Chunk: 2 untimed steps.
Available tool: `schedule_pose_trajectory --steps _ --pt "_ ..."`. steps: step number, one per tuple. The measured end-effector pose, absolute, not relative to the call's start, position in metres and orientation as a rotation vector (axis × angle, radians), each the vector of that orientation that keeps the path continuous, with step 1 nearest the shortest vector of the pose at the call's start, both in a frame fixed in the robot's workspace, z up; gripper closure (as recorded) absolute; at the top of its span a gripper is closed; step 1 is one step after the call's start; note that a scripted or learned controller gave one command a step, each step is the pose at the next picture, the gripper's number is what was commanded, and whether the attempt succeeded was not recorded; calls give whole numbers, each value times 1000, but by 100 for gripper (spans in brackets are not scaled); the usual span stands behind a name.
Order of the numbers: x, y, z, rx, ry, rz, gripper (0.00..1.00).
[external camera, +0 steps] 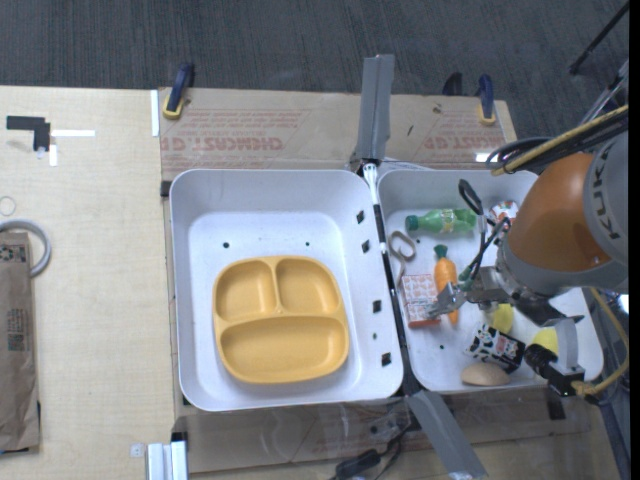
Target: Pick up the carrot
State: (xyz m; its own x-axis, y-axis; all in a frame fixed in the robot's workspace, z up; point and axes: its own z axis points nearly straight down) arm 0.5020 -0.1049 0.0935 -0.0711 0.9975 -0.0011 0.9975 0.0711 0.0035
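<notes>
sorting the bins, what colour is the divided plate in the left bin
Yellow-orange, plain; the plate shows in the camera view.

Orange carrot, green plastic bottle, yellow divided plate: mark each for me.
Orange carrot (444, 268): camera view, upper body below its green top.
Green plastic bottle (443, 221): camera view, mid-body.
Yellow divided plate (283, 364): camera view, bare floor of the large compartment.

One fixed camera looks down on the bench from above at a slight slant, set far enough back that both shallow white plastic bins (185, 298) fit inside the frame. The upright grey metal divider post (376, 108) stands at the seam between the bins, a little right of centre. Left of that post lies pale wooden benchtop (80, 268); beyond it, dark grey carpet floor (300, 18) fills the top. The grey arm with its orange band (560, 223) enters right of the post.
</notes>
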Motion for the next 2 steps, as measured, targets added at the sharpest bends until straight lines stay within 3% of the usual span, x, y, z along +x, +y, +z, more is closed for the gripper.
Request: schedule_pose_trajectory --steps 1,2 --pt "486 -134 94 1960 2449 8 0" --pt "487 -133 102 1962 2451 10 100"
